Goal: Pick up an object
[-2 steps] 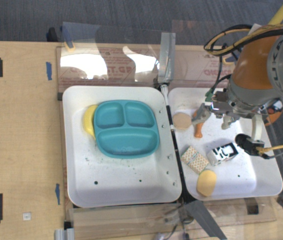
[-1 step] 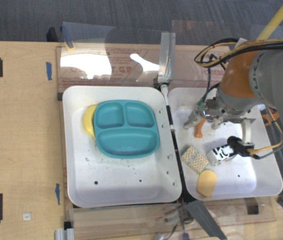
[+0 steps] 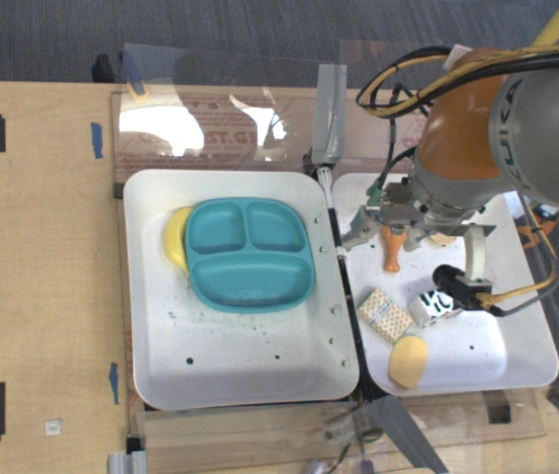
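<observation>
Claw: my gripper hangs low in the right bin; how far it is parted I cannot tell, nor whether it has hold of anything.
Under it: an orange piece, upright, just beneath my wrist.
Nearby: patterned packet, yellow egg-shaped object, black-and-white toy.
Left bin: teal divided plate, well apart.
Doing it well: I judge a straight, centred descent on the orange piece is best, closing before lifting.
</observation>
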`<state>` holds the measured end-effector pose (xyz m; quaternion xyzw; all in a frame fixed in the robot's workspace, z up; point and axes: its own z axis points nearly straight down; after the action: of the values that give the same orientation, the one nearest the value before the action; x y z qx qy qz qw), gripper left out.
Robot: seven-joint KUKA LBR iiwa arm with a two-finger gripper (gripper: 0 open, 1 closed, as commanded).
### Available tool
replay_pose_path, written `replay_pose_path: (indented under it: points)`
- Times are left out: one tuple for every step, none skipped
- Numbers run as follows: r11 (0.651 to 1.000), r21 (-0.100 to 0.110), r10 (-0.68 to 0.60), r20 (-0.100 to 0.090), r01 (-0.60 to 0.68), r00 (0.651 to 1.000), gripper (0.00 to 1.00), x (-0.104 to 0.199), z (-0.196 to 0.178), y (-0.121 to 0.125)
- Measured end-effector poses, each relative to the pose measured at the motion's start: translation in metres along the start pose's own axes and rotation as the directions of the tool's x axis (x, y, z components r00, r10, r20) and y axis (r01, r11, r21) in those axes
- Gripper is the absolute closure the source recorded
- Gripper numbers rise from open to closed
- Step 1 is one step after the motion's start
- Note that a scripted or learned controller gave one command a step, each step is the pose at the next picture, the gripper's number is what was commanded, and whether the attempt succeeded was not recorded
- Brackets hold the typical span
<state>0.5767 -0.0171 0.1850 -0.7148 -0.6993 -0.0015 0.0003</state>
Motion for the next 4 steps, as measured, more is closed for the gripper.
replay_pose_path:
  points:
    - [1.000,0.009,0.005,0.004,-0.005,1.000,0.00,-0.053,0.005,0.036]
    - [0.999,0.006,-0.038,0.002,0.038,0.999,0.00,-0.086,0.094,0.050]
    - [0.999,0.008,-0.038,0.002,0.038,0.999,0.00,-0.086,0.095,0.049]
    - [0.999,0.013,-0.038,0.001,0.038,0.999,1.00,-0.085,0.089,0.048]
